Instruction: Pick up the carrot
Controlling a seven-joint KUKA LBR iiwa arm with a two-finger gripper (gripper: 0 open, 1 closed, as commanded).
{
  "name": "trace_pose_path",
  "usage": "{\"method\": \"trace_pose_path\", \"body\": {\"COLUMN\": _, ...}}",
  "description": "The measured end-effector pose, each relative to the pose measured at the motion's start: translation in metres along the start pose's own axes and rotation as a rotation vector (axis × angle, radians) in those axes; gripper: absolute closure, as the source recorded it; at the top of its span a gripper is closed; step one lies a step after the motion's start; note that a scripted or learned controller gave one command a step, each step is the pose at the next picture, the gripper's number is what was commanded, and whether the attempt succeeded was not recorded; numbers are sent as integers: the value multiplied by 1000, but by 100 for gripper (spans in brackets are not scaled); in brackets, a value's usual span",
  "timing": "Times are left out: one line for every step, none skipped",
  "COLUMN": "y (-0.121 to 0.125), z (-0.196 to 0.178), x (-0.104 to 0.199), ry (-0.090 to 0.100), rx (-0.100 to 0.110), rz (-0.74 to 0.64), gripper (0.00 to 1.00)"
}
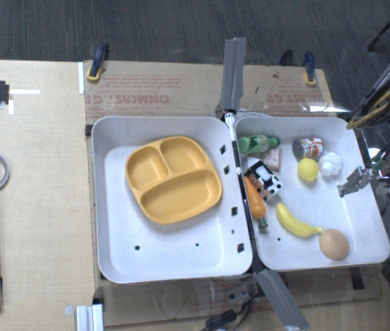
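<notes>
Two white bins sit side by side in the camera view. The left bin (109,205) holds a yellow plate (173,179) with three compartments. The right bin (360,205) holds the clutter: the carrot (254,199) lies along the bin's left wall, just beside the divider, its length running roughly up and down the picture. A black-and-white toy (269,182) touches or nearly touches its upper end, and a banana (296,223) lies near its lower end. A green bottle (258,143), a can (309,147), a lemon (308,169), a white ball (330,164) and an egg (333,244) are spread further right.

The gripper (355,183) hangs at the bin's right edge, well apart from the carrot; whether it is open or closed cannot be told at this size.

The step in hand looks like the approach. It would go best if the arm crossed above the lemon and banana, then came straight down over the carrot's middle, closing across its width, not its length. The wall on one side and the toy on the other leave little room, so a mid-body grasp seems safest.
</notes>
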State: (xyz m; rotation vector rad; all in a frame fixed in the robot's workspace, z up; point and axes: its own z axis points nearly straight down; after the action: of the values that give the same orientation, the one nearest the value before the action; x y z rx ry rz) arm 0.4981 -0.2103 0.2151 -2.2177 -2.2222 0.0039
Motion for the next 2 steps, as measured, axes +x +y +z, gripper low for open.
{"method": "trace_pose_path", "body": {"y": -12, "z": 124, "x": 44, "ry": 0, "rx": -2, "rz": -117, "gripper": 0}}
{"method": "trace_pose_path", "body": {"y": -21, "z": 24, "x": 127, "ry": -1, "rx": 0, "rz": 10, "gripper": 0}}
